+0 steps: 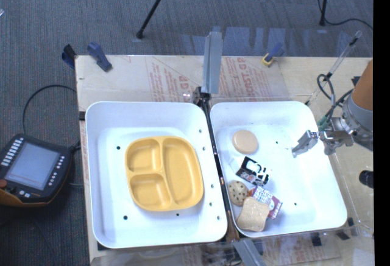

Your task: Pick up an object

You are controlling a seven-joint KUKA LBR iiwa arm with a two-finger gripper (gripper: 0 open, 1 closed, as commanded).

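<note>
1. Grey carpet all around, with a plywood bench (pixel 256 76) in the middle carrying two shallow white bins side by side. A pendant controller (pixel 30 168) sits on the floor off the bench's left edge.
2. Left bin (pixel 100 137) has a yellow divided plate (pixel 164 172) pretty much dead centre, three compartments.
3. Right bin (pixel 317 198) has the small stuff, all bunched along its left edge: a round tan disc (pixel 245 141) toward the far-left corner, then a black-and-white packet (pixel 252 170), a brown cookie (pixel 237 192), a red-and-white wrapper (pixel 267 202) and a slice of toast (pixel 253 215) down at the near-left corner.
4. Gripper (pixel 306 143) comes in over the right bin's right edge, sitting above bare bin floor, well apart from the pile. Can't tell from this angle whether it's open or closed, but nothing's in it.
</note>
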